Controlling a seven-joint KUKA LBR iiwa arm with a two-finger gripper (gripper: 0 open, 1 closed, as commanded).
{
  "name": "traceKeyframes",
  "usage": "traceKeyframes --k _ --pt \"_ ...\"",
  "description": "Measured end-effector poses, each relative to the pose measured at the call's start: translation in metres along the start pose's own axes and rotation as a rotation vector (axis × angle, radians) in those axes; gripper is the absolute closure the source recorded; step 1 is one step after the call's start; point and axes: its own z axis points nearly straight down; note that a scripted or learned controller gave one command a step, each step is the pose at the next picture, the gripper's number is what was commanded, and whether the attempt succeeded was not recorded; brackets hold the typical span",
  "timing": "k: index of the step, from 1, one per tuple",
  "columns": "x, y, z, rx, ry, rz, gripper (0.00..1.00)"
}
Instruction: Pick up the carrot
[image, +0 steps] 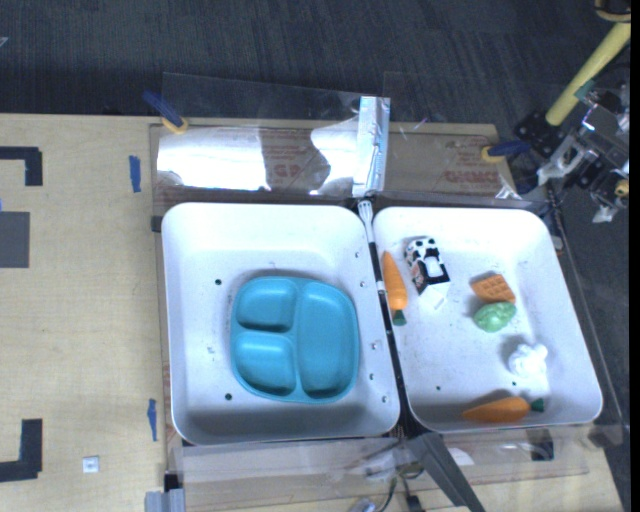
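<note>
Two carrots lie in the right bin (570, 300). One carrot (395, 283) rests lengthwise against the bin's left wall, green end toward the front. A second carrot (497, 408) lies along the front wall, green end to the right. My gripper (590, 150) is at the far upper right, outside the bin and beyond its back right corner, well away from both carrots. Nothing shows in it.
The right bin also holds a black-and-white toy (427, 262), an orange waffle-like piece (493, 288), a green lump (494, 317) and a white lump (528, 360). A blue divided plate (296, 336) sits in the left bin (190, 300). Clear panels stand behind the bins.
</note>
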Motion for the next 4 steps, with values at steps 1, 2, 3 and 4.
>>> traceKeyframes --k 1,2,3,4 --pt "0.016 0.003 -0.127 0.000 0.002 0.630 0.00" --pt "-0.001 -0.057 0.006 0.010 -0.006 0.488 0.00" --pt "-0.001 -0.015 0.223 0.000 0.004 0.485 0.00" --pt "-0.021 -0.061 0.224 0.005 0.001 0.318 0.00"
